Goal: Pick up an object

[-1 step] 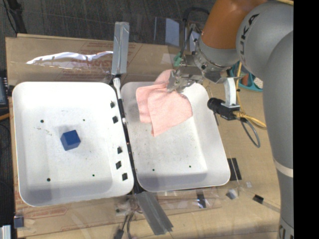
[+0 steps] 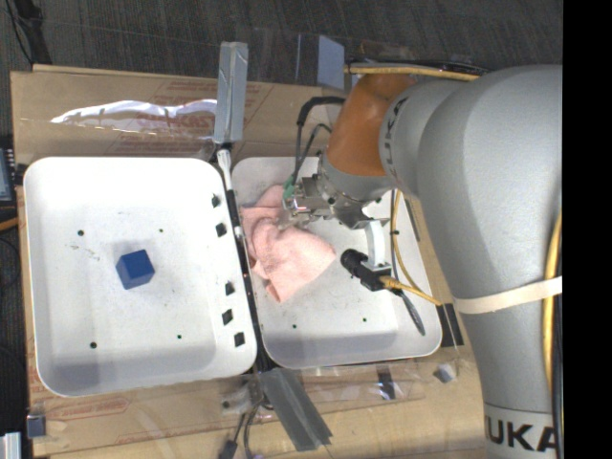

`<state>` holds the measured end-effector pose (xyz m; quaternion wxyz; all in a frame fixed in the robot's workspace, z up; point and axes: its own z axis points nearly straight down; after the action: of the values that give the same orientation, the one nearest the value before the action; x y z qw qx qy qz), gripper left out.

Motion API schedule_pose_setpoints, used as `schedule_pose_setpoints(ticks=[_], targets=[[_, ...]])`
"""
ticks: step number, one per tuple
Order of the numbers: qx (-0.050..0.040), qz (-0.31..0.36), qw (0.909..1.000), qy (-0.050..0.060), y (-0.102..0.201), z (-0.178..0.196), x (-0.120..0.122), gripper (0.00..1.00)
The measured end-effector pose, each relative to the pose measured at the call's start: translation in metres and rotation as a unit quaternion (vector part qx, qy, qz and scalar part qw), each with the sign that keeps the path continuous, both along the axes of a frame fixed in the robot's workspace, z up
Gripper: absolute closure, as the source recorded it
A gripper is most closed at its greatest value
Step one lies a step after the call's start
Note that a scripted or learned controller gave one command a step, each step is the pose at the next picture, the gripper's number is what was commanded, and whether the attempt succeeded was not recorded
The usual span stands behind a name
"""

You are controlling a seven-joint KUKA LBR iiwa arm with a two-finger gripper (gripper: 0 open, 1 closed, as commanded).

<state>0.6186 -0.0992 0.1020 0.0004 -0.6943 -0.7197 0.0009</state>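
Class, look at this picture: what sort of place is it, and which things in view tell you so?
Probably a robotics lab set up for grasping trials: a KUKA arm reaches over two white bins, which hold a blue cube and a pink cloth.

Arm [image 2: 478, 189] hides right bin's [image 2: 325, 338] far corner & part of pink cloth [image 2: 287, 251].

My arm [image 2: 488, 247] comes in from the right side of the frame, its thick grey body filling most of the right half from top to bottom. It narrows toward the upper middle, where my orange band [image 2: 363, 127] wraps just above the wrist. From there my wrist bends down and to the left, and my gripper [image 2: 298, 203] sits near the centre of the frame, pointing down.
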Motion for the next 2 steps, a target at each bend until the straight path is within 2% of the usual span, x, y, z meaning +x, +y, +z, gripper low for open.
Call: schedule_pose_setpoints(ticks=[1, 2], targets=[[0.0008, 0.035, 0.9994, 0.002, -0.014, 0.045, 0.014, 0.00], [0.0008, 0.092, 0.9958, -0.001, -0.029, -0.008, 0.040, 0.00]])
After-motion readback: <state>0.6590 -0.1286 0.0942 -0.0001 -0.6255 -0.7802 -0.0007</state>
